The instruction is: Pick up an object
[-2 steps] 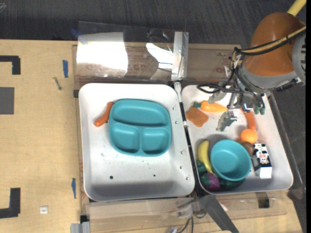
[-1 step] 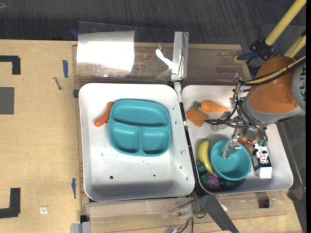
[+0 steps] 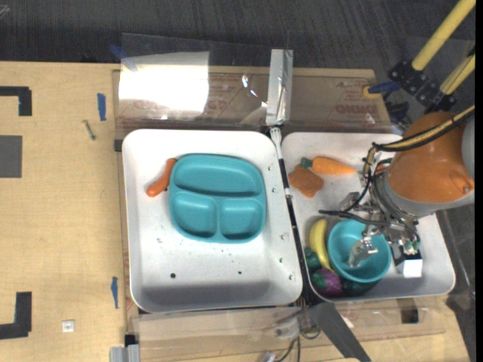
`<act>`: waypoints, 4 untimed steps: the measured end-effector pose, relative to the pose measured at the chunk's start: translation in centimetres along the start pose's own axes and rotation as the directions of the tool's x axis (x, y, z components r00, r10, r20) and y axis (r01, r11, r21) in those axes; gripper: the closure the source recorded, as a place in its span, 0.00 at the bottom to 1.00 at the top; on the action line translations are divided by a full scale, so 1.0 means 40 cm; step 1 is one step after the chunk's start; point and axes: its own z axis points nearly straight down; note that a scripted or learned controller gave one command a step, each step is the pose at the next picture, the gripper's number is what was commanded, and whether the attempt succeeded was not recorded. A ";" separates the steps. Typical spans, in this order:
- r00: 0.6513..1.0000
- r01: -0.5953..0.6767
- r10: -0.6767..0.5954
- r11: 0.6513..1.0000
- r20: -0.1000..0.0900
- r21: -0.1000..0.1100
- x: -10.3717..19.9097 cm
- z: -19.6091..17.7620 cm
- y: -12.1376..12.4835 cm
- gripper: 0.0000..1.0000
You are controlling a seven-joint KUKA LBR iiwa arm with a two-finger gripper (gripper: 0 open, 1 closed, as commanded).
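the gripper [image 3: 367, 249] hangs low in the right bin [image 3: 441, 277], right over the teal bowl [image 3: 349, 256], and seems to dip into the bowl's hollow; whether it is open or closed i cannot tell, and nothing can be seen held in it. the nearest pick is that bowl, directly below. a banana [image 3: 320, 241] stands just left of the bowl, touching its rim, long axis running near to far. a purple thing [image 3: 327, 280] sits at the bowl's near-left edge, partly tucked under it. further back lie a carrot [image 3: 333, 167], long axis left to right, and an orange piece [image 3: 306, 181] beside it. the wrist and cables cover the bin's right part. the left bin [image 3: 143, 262] holds a teal tray [image 3: 217, 196] and another carrot [image 3: 160, 179].
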 end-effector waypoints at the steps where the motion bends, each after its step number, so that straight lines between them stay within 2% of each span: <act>1: 0.996 0.086 -0.086 0.996 -0.008 -0.002 -0.189 -0.255 -0.049 0.00; 2: 1.000 0.017 -0.017 1.000 -0.016 -0.004 -0.065 0.011 -0.207 0.00; 3: 0.998 0.067 -0.067 0.998 -0.018 -0.008 -0.108 0.014 -0.221 0.00; 4: 0.998 0.069 -0.069 0.998 -0.004 -0.013 -0.123 -0.025 -0.208 1.00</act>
